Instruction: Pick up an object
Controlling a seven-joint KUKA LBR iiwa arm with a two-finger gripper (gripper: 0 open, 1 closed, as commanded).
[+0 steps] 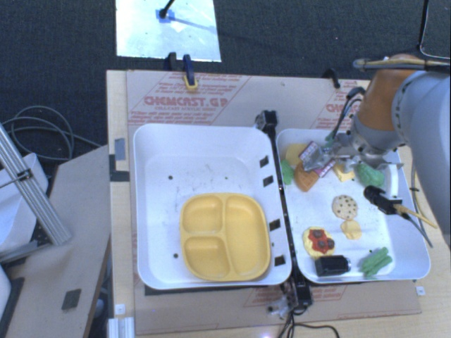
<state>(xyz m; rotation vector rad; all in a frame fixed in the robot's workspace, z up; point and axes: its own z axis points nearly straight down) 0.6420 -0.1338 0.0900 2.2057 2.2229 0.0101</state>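
Bench point(211, 101) carries a board under protective film with red lettering, held by clamps point(189, 72) at its far edge. Dark carpet lies all round, with a pale metal sheet point(168, 20) beyond the bench and loose cables point(42, 129) at the left. I see the left bin point(144, 189) holding one yellow divided plate point(225, 234) toward its near side. The right bin point(417, 263) holds the small pieces: brown bread piece point(306, 180), yellow cube point(344, 174), cookie point(344, 205), yellow disc with red topping point(318, 240), black block point(331, 265) and green piece point(375, 260) along the near wall. The arm point(416, 111) reaches in from the right, and the gripper point(325, 155) sits low over the far end of the right bin, right at a pink-and-silver piece point(312, 158) that lies against the bread. I cannot tell whether the gripper is apart or closed, nor whether it has that piece.
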